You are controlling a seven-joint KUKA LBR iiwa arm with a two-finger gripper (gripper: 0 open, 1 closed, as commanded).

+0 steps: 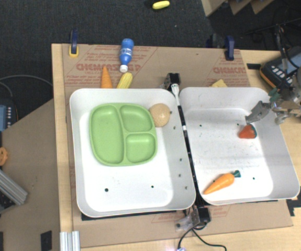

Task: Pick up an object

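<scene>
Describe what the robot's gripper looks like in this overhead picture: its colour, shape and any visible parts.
The gripper is grey metal with slim jaws ending in angled tips, reaching into the right bin from the right edge. Behind the jaws sits a bulkier grey and silver body with darker fittings. The picture is too small to show markings or cables on it clearly.

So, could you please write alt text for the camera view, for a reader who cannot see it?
A robot's claw reaches in from the right, just above a small red item in the right white bin, which also holds a toy carrot. The left bin holds a green divided plate and a tan ball.
</scene>
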